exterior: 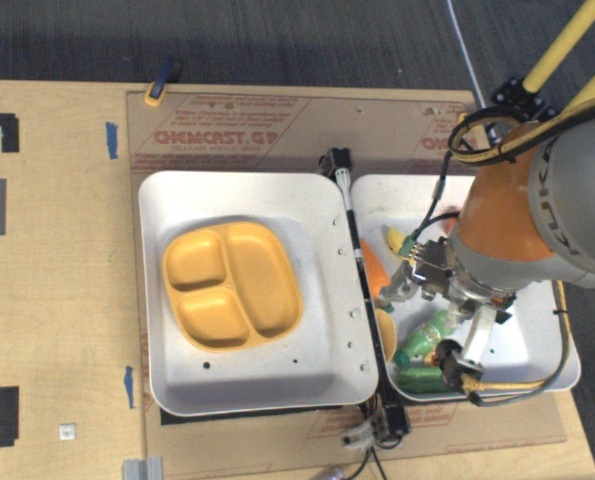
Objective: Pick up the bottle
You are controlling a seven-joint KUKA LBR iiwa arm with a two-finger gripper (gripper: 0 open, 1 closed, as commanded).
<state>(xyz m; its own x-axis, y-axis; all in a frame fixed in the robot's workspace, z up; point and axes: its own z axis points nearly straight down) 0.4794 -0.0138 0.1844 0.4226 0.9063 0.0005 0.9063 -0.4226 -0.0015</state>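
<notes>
A green bottle (418, 345) lies on its side in the front left part of the right bin (537, 343). My gripper (405, 280) hangs low over the left half of that bin, just above and behind the bottle. The grey and orange wrist covers much of the bin's middle. Nothing shows clearly between the gripper's tips.
In the right bin an orange item (372, 266) and a yellow item (395, 238) lie along the left wall, with another green item (422, 378) at the front wall. The left bin (167, 368) holds a yellow divided plate (233, 284). A black divider runs between the bins.
</notes>
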